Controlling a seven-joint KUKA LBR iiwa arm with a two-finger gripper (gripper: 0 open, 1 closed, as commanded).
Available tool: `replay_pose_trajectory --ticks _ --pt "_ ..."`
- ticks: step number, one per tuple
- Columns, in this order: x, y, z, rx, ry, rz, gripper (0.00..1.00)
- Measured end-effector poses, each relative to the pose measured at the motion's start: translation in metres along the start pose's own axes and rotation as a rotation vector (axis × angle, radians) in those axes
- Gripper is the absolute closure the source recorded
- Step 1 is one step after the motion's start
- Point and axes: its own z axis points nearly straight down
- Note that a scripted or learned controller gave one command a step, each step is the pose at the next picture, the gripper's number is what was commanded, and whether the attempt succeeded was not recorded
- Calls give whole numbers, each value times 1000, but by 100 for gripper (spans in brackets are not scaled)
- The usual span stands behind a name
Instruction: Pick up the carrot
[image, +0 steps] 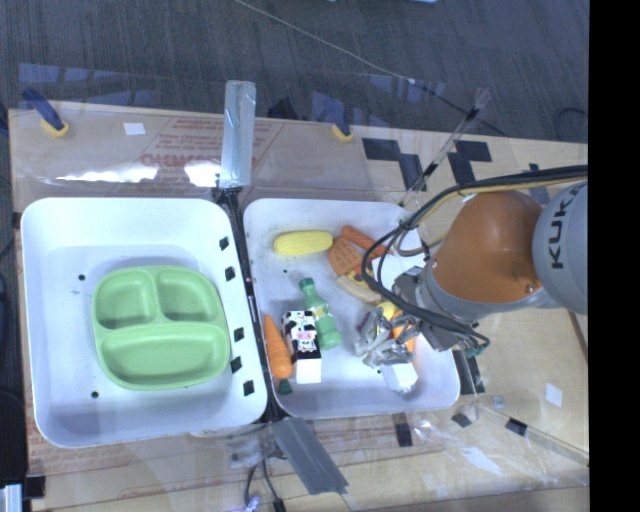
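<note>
The carrot is an orange stick with a green tip, lying along the left wall of the right bin near its front. My gripper hangs low over the right part of that bin, above a small pile of toys, well to the right of the carrot. The arm's orange band covers the bin's right side. The fingers are lost in the clutter beneath them.
In the right bin lie a yellow corn cob, a waffle-like brown piece, a green bottle, a black-and-white cow-print carton beside the carrot, and a white block. The left bin holds a green divided plate.
</note>
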Motion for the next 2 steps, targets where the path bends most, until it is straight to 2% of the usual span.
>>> replay_pose_trajectory --ticks 1,2 --pt "15 1 21 -2 5 -138 100" --pt "15 1 20 -2 4 -139 0"
